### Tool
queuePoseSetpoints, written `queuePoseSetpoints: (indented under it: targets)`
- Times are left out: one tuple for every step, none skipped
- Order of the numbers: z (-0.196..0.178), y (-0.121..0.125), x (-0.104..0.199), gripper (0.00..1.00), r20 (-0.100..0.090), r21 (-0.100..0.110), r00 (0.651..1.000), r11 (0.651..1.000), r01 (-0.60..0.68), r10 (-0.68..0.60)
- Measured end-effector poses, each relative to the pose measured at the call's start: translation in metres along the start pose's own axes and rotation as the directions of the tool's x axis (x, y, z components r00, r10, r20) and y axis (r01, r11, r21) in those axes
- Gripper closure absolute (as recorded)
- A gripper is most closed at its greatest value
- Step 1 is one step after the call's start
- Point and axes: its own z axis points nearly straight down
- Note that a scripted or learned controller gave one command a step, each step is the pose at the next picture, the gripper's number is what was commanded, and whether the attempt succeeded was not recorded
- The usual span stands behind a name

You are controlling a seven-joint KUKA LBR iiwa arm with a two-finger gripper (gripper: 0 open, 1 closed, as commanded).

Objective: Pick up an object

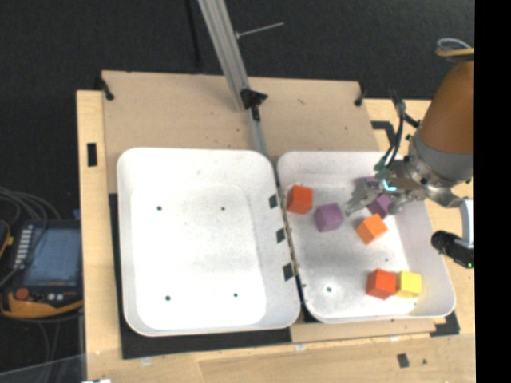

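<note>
Several small blocks lie in the right bin (319, 166). An orange cube (299, 199) sits near its left wall, with a purple cube (328, 217) just right of it. Another orange cube (371, 229) lies in the middle. A second purple block (382, 205) is partly hidden under the gripper (374, 199), which hangs low over the upper right part of the bin, right above that block. An orange-red cube (382, 283) and a yellow cube (409, 283) touch each other near the bin's front right corner.
The left bin (196, 238) stands beside the right one, with black clips along the shared edge. A slanted metal rail (227, 50) runs from the back down to the bins' junction. The arm's orange band (451, 114) looms over the right bin's far corner.
</note>
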Motion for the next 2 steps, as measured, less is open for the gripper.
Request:
queuePoseSetpoints:
  targets:
    - [-0.003, 0.001, -0.001, 0.00, 0.002, -0.006, 1.000, 1.000, -0.002, 0.002]
    - [0.057, 0.007, 0.002, 0.00, 0.002, 0.001, 1.000, 1.000, -0.005, 0.005]
